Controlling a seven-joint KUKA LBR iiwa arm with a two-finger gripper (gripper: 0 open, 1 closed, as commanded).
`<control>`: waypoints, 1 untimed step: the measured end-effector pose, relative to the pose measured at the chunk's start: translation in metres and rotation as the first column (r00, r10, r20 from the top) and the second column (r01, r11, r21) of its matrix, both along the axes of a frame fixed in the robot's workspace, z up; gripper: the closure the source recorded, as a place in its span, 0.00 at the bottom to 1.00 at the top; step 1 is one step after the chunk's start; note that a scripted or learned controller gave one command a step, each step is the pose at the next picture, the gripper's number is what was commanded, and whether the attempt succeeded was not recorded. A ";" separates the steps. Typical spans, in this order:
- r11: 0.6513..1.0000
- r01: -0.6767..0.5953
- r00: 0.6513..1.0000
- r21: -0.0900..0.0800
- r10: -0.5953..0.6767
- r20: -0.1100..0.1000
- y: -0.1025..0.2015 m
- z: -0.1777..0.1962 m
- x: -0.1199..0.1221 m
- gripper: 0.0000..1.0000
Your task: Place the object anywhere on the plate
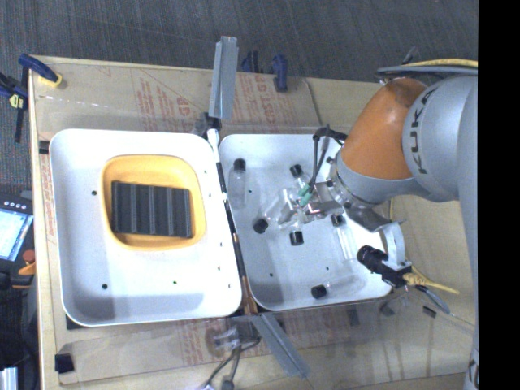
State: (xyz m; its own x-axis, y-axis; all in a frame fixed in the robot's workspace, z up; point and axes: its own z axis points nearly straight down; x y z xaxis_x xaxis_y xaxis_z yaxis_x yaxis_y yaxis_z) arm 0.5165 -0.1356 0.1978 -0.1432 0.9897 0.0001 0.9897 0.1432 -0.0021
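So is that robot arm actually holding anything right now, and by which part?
It cannot be told. The gripper hangs low in the right bin among small clear and black items, and this view does not show anything between its fingers.

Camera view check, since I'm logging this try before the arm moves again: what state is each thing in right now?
Yellow plate: lies flat in the left bin, bearing a dark ribbed insert.
Clear bottle: lies in the right bin, apart from the gripper.
Gripper: low over the right bin's middle; open or shut can't be told.
Small black pieces: scattered loose on the right bin's floor.
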 end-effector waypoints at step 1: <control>0.999 -0.033 0.999 0.001 0.033 0.000 0.089 0.028 0.080 1.00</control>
